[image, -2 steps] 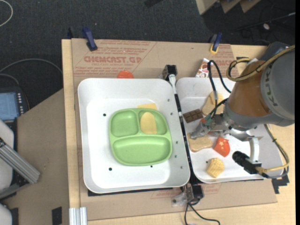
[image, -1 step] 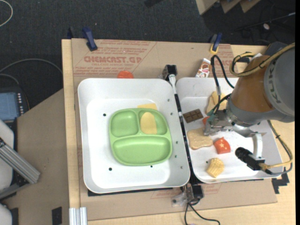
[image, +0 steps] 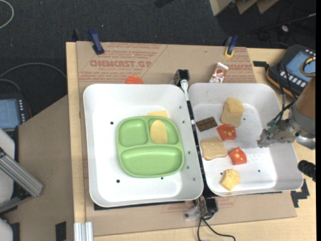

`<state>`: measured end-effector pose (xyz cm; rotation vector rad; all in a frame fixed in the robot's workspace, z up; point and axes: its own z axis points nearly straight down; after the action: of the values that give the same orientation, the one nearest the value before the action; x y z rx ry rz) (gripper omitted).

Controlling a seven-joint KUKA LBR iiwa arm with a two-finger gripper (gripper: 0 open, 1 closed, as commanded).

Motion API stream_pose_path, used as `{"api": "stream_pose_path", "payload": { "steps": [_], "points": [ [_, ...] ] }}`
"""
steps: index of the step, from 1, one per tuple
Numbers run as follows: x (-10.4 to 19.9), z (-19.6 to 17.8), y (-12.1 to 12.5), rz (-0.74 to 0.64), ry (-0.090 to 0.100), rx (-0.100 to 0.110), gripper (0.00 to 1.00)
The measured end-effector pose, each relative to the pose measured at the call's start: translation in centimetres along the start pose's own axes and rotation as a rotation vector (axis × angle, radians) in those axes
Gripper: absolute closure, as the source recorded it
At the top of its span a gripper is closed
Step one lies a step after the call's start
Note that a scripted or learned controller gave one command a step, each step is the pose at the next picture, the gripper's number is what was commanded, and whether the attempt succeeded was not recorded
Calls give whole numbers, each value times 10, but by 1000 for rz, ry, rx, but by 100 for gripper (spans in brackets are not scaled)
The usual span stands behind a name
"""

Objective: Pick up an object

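My hand (image: 265, 137) hangs over the right side of the right bin (image: 271, 97); whether its grip is spread or pressed together I cannot tell, likely nothing in it. Left of it: red cube (image: 226, 132), red block (image: 237, 156), toast slice (image: 213, 148), tan chunk (image: 232, 111). Green tray (image: 149, 159) sits in left bin (image: 100, 134).

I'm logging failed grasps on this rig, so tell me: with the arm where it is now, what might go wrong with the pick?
1. The pincer sits over bare floor at the right bin's right side, apart from every item, so closing here would likely grab nothing.
2. The toast slice, two red blocks and chocolate bar lie close together; reaching for one may nudge the others.
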<state>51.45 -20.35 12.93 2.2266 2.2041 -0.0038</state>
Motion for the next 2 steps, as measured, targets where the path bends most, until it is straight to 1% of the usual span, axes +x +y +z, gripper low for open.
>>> {"api": "stream_pose_path", "payload": {
  "steps": [1, 2],
  "points": [
    [80, -21, 72, -19, 9, -4, 100],
    [75, -19, 68, -11, 8, 3, 0]
  ]
}}
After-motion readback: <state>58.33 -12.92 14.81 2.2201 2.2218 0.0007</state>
